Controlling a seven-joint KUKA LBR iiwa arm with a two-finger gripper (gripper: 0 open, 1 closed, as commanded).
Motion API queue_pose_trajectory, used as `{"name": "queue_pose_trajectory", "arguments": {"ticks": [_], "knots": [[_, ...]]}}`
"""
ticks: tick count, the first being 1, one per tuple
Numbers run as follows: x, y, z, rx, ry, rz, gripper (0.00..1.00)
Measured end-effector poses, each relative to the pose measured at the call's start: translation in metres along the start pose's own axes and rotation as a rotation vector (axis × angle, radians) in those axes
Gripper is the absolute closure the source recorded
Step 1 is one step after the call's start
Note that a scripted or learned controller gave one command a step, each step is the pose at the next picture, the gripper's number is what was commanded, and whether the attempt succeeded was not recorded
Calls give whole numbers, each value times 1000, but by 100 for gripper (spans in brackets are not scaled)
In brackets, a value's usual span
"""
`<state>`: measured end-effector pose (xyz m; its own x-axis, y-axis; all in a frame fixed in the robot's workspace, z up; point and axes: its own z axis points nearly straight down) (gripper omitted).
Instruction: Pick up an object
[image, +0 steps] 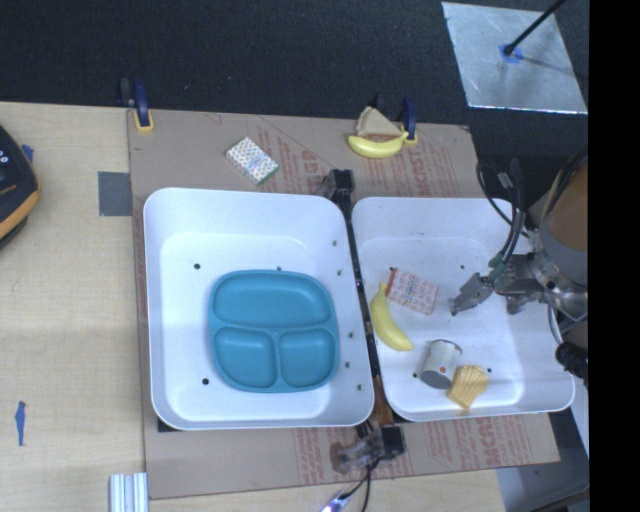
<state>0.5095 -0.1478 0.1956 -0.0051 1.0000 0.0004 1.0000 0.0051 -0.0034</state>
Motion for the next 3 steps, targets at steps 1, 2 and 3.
{"name": "queue_pose_trajectory", "arguments": {"ticks": [1, 2, 3], "knots": [[44, -28, 96, 2, 0, 0, 0], [-28, 75, 78, -2, -1, 2, 0], [35, -5, 68, 1, 0, 0, 0]]}}
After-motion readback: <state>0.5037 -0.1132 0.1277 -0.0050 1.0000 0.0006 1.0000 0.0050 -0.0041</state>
